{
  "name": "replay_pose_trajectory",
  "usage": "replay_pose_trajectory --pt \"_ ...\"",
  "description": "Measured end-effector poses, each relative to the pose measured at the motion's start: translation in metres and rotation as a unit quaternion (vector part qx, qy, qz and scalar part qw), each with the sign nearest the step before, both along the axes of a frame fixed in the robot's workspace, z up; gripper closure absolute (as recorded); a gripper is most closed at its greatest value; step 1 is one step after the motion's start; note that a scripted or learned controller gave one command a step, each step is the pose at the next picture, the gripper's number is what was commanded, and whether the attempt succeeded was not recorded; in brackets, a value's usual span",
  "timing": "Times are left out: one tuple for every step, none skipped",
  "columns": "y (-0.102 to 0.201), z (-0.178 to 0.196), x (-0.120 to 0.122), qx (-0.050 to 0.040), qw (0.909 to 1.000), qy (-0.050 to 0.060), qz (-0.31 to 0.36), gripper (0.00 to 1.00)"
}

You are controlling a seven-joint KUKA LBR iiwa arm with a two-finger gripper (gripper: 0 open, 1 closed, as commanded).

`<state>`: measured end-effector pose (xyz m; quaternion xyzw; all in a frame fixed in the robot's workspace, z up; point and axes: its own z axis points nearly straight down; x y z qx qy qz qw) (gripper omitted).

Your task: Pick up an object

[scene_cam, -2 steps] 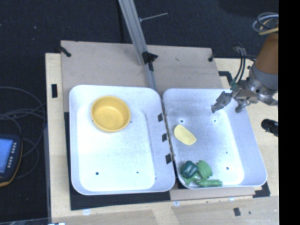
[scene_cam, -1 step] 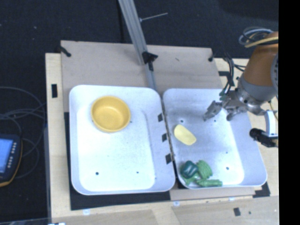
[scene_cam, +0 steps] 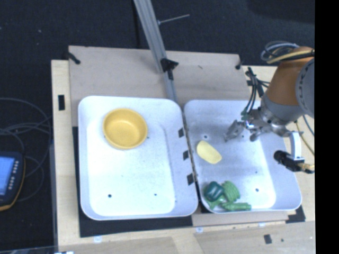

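The arm (scene_cam: pixel 288 86) comes in from the right edge, its orange band sitting above the grey wrist, and it bends down over the upper right part of the right bin (scene_cam: pixel 265 197). A bundle of dark cables runs down its left side to the wrist. From the wrist the pincer (scene_cam: pixel 241 132) points left and slightly down into the bin, hanging over bare white floor near the bin's upper middle. Its two fingers stand a little apart with nothing between them, so the pincer is open at a narrow spread and holds no object.

Three things lie in the right bin. A pale yellow, rounded oblong piece (scene_cam: pixel 208 152) rests near the bin's left wall, down and to the left of the pincer and apart from it. In the lower part of the bin, close to the front rim, a dark green block-like object (scene_cam: pixel 214 191) touches a lighter green leafy-looking toy (scene_cam: pixel 232 190), and a slim green piece (scene_cam: pixel 237 207) lies just below them along the rim.

The left bin (scene_cam: pixel 132 205) holds a yellow bowl (scene_cam: pixel 125 128), upright, in its upper left area, well apart from the arm. Both bins sit side by side on the counter (scene_cam: pixel 122 70), and a grey metal strut (scene_cam: pixel 151 28) slants down from the top toward the gap between them.
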<state>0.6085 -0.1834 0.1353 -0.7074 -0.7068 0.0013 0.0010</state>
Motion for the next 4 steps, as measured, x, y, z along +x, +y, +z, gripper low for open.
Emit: replay_pose_trajectory --pt "-0.001 -0.036 -0.001 -0.0002 1.0 -0.001 0.0 0.0" --pt "-0.001 -0.024 0.001 0.0 1.0 -0.003 0.0 1.0" --pt "-0.002 0.02 0.007 0.0 1.0 -0.004 0.0 1.0" --pt "-0.003 0.063 0.007 0.0 1.0 -0.004 0.0 1.0"
